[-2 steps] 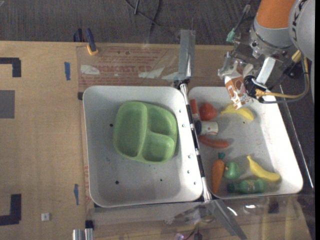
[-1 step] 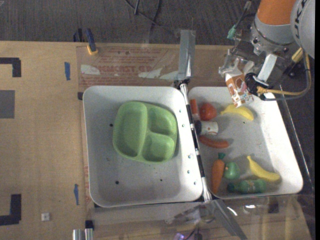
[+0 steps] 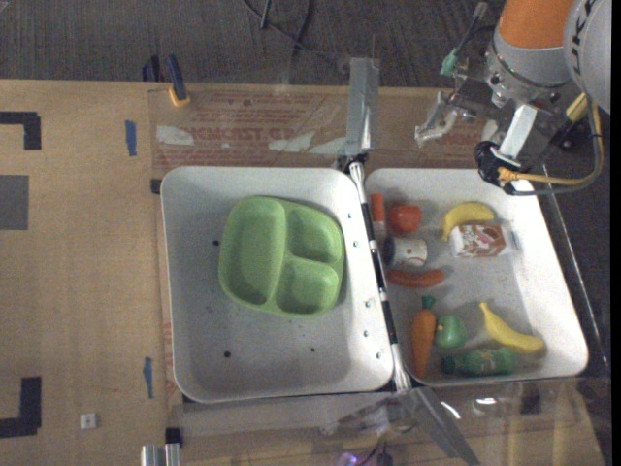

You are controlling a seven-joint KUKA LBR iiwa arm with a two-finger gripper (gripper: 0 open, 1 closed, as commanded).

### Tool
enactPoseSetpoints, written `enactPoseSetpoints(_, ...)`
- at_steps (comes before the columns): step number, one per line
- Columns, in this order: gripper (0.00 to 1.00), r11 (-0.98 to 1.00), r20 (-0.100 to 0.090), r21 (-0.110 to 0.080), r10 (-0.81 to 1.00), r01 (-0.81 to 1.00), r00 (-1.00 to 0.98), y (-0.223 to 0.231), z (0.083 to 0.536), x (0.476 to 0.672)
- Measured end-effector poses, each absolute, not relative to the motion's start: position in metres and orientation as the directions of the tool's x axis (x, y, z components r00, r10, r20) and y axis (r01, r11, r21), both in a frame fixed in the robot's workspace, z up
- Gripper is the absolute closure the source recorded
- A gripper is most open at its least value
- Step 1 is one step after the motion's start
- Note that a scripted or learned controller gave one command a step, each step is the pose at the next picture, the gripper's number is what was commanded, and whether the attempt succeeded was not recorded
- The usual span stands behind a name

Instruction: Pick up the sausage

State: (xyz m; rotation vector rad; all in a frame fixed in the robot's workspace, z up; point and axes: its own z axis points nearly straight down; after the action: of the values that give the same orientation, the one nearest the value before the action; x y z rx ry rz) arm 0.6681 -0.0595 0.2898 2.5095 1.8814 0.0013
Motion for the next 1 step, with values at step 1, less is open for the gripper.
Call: enactPoseSetpoints(1,0.0,-0.321,0.0,-0.002,0.947,0.947,0.321,-0.0669,0.1968,0.5535)
